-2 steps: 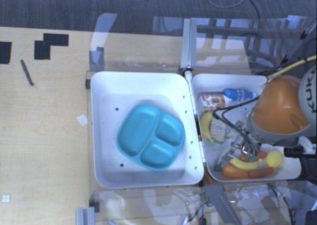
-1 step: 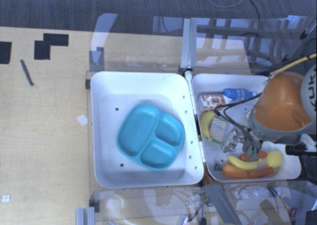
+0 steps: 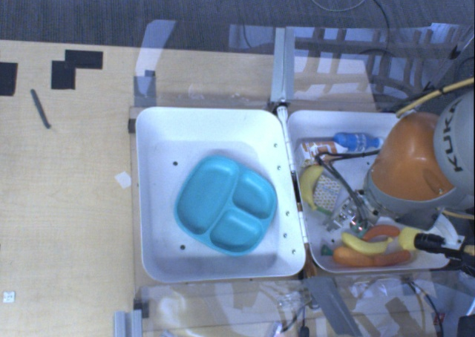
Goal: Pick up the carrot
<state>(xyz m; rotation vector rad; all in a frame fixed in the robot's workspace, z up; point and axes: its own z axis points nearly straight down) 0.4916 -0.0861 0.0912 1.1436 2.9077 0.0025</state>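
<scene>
Along the right bin's [image 3: 444, 263] front wall, long orange carrot [image 3: 369, 257]; hand's [image 3: 355, 213] state unclear

Orange carrot [image 3: 369, 257] — lying flat, right bin [image 3: 320, 257].

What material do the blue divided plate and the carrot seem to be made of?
The blue divided plate looks like moulded plastic, matte to satin: uniform colour, rounded compartment walls, soft highlights. The carrot appears to be a plastic toy, smooth with an even orange and faint sheen, though its small size in the view leaves this open.
</scene>
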